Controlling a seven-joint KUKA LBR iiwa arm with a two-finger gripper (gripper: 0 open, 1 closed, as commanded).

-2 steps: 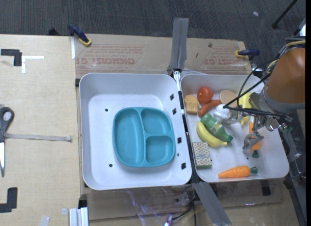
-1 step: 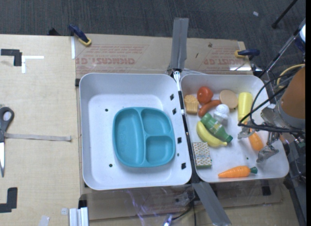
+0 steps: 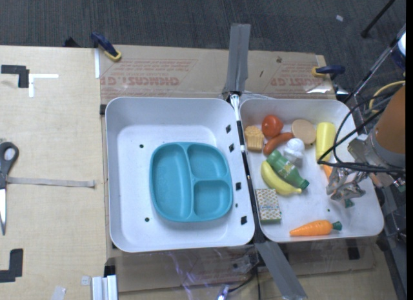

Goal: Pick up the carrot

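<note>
The carrot point(image 3: 314, 228), orange with a green stub at its right end, lies flat near the front edge of the right bin point(image 3: 371, 218). My gripper point(image 3: 344, 189) hangs over the bin's right side, above and to the right of the carrot, apart from it. Cables cross in front of it.
The right bin also holds a banana point(image 3: 277, 180), a green bottle point(image 3: 288, 168), a tomato point(image 3: 271, 125), a sausage point(image 3: 277, 142), a corn piece point(image 3: 254, 139), a bread roll point(image 3: 302, 131), a yellow piece point(image 3: 324, 139) and a sponge-like block point(image 3: 268, 204). A teal divided plate point(image 3: 191, 181) sits in the left bin point(image 3: 122, 182).
</note>
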